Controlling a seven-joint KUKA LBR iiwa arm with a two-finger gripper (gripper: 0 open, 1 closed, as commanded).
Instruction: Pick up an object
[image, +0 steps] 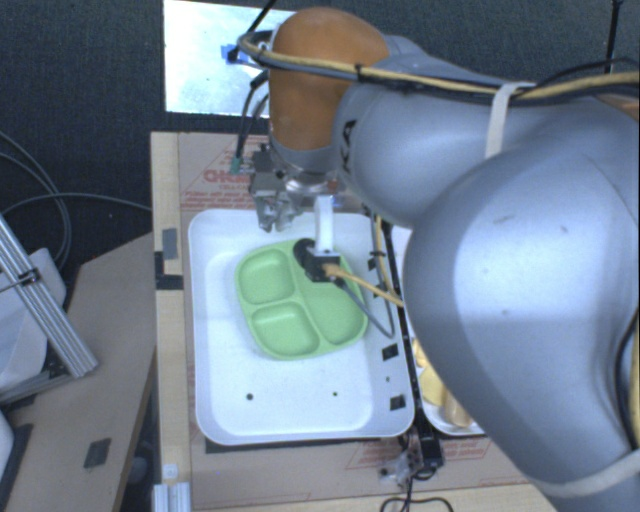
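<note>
A light green divided tray (290, 305) with three compartments lies tilted in the middle of the left white bin (225, 400). My gripper (273, 216) hangs over the bin's far edge, just above and beyond the tray's far corner. Nothing shows in its grasp. The grey arm with its orange band covers the right half of the view and hides the tray's far right corner.
The right bin (440, 425) is mostly hidden under the arm; a pale yellow object (440, 385) shows at its near left. Both bins rest on a cardboard sheet (215, 175). An aluminium frame (45, 310) stands at the left.
</note>
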